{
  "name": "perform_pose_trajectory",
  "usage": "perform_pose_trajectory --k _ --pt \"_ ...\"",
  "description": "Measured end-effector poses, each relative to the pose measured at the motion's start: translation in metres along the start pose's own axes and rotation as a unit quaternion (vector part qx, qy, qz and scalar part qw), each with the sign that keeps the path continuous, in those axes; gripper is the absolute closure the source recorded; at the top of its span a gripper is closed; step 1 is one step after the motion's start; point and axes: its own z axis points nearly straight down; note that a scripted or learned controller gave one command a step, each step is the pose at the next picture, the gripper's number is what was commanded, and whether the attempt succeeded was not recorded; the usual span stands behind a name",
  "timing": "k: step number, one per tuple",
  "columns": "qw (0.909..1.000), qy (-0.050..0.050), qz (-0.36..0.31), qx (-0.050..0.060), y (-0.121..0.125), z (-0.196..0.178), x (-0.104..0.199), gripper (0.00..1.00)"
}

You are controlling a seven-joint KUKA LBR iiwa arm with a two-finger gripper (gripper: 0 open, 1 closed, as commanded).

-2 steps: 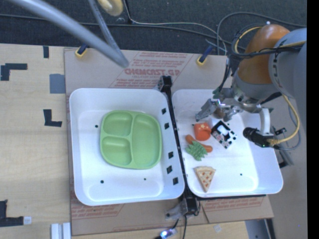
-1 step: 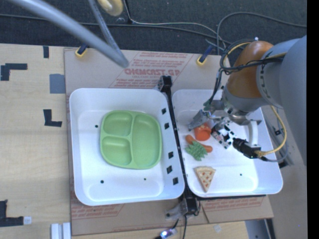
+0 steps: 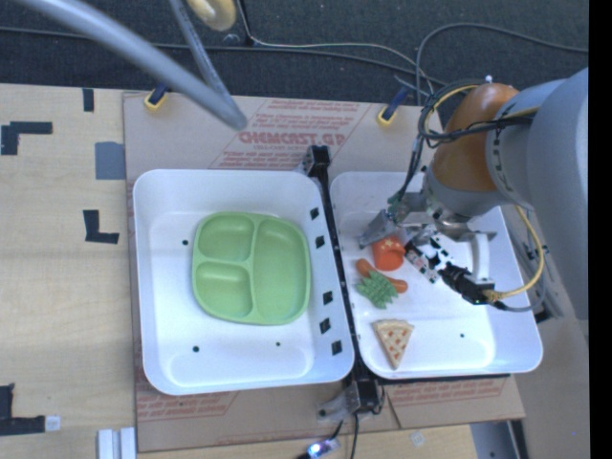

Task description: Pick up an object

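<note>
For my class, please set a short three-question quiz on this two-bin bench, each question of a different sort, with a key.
1. True or false: the green plate lies in the left bin.
2. Which lies nearest the camera in the right bin? A carrot B pizza slice C tomato
3. Fill in: the gripper hangs beside the ____.

Key: 1 true; 2 B; 3 tomato

Red print on cardboard sheet (image 3: pixel 287 132) under the bins, seen upside down, reads roughly "CHEMCAST GP"; smaller red lines beside it too small to read. No other legible text.
</note>
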Motion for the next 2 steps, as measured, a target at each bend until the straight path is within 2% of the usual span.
perform_pose_trajectory --k 1,2 --pt "1.0000 -0.001 0.000 -0.001 0.001 -0.009 -0.001 1.00" --pt "1.0000 0.004 -0.001 0.008 -0.003 -0.062 0.008 1.00"
